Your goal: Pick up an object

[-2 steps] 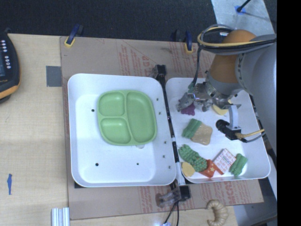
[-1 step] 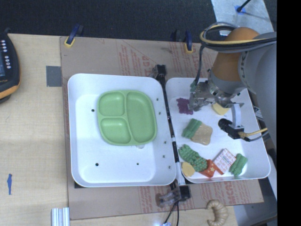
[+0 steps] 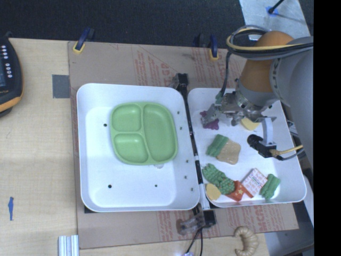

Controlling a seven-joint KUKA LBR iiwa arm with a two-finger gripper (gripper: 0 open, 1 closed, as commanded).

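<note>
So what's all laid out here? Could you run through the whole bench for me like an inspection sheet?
Surface: cardboard-covered bench bearing two shallow white bins, left bin and right bin.
Job's things: in the right bin, a purple toy, a green piece beside a tan slab, a knobbly green piece, a red-and-white packet, another green piece, a yellow piece.
Clutter: green divided plate in the left bin.
Grippers: gripper low over the right bin's far end, near the purple toy.
Cables: yellow-and-black cable looping over the arm.
Surroundings: handheld controller at left; blue clamps on the far edge.
</note>
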